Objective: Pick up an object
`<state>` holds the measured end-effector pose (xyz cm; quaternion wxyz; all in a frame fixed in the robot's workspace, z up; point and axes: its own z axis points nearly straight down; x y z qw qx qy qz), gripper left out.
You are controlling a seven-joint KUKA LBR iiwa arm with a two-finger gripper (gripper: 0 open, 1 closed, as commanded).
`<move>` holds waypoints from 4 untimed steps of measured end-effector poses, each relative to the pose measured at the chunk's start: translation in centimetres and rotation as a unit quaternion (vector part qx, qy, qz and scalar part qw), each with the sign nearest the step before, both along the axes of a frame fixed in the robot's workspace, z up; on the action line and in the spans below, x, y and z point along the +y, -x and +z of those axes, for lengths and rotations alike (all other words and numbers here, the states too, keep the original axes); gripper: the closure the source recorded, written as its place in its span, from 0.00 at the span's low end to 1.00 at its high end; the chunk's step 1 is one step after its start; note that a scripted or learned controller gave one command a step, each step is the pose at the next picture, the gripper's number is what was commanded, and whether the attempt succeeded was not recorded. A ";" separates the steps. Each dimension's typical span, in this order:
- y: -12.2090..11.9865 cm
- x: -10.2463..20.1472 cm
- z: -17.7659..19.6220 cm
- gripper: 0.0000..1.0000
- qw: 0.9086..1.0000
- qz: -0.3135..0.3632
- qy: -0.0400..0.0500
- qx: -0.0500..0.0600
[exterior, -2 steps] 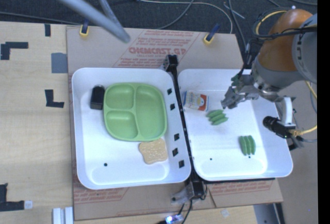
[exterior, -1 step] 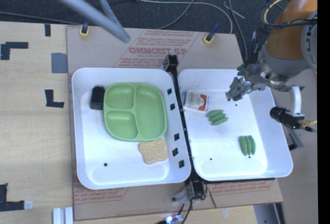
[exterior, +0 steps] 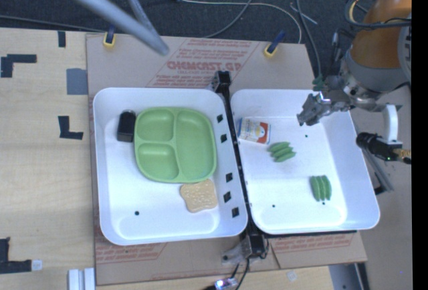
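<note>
Gripper (exterior: 309, 113) hangs over the upper edge of the right bin (exterior: 348, 218), fingers angled down-left; cannot tell whether open or closed, nothing visible between them. Candidates lie untouched: small packet (exterior: 254, 129), two green pods (exterior: 281, 151) (exterior: 321, 187). Left bin (exterior: 107, 215) holds green tray (exterior: 175, 145), cracker (exterior: 198, 195), black block (exterior: 126, 126). Judgement: pick not yet started; descent, grasp and lift all remain.

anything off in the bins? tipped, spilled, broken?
Nothing stands out. Left bin: green tray lies flat, black block at its left, toast just below it. Right bin: packet and two pea pods lie apart. Hand hovers at the right bin's far edge.
</note>
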<state>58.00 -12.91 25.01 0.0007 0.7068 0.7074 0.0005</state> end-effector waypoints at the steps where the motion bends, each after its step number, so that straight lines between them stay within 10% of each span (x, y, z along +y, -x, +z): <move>1: 0.9 6.2 -1.1 1.00 1.000 0.003 -0.001 0.002; 4: 3.2 22.8 -1.8 1.00 1.000 0.003 -0.001 0.002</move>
